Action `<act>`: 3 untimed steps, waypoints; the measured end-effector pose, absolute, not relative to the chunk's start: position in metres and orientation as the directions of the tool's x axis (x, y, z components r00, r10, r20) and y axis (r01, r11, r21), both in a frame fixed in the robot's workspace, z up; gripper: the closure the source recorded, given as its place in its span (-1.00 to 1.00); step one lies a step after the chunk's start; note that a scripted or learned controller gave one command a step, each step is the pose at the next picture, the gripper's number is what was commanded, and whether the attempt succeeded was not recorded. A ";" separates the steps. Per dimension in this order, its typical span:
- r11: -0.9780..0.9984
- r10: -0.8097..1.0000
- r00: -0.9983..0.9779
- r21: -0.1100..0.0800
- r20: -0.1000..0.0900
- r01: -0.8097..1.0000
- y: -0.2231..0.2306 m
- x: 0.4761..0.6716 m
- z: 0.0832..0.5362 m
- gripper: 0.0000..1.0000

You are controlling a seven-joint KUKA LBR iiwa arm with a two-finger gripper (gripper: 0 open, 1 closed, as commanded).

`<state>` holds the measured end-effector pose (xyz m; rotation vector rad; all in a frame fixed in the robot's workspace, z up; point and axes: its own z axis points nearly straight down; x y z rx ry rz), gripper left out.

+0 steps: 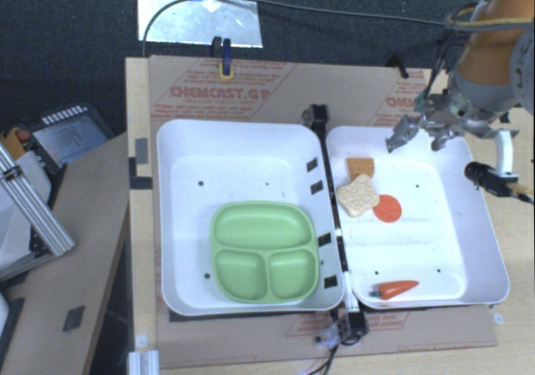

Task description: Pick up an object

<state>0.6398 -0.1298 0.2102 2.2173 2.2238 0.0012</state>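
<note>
Right bin (468,223), contents: a slice of toast (358,195) lies near the bin's left wall, its pale crumb facing up. Touching its upper edge is a small tan cracker (360,167); touching its right edge is a flat red-orange disc (387,210). An orange carrot (396,288) lies apart from these, close to the bin's near wall, pointing right.

Gripper (420,136): suspended above the far edge of the right bin, up and to the right of the cracker and clear of all four items. Its two grey fingers (399,137) are spread apart with a bare gap between them; nothing is held and nothing is touched. Above it, the arm's orange band (501,6) enters from the upper right.

Left bin (180,198): holds a green divided plate (265,250) with three compartments, resting toward the near right corner. The two bins sit side by side on a brown board (251,89).
</note>
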 end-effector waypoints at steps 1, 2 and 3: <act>0.001 1.000 -0.001 -0.002 0.000 1.000 -0.136 0.634 0.165 -1.00; 0.001 1.000 -0.001 -0.002 0.000 1.000 -0.141 0.637 0.104 -1.00; 0.001 1.000 -0.001 0.003 -0.002 1.000 -0.142 0.639 0.089 -1.00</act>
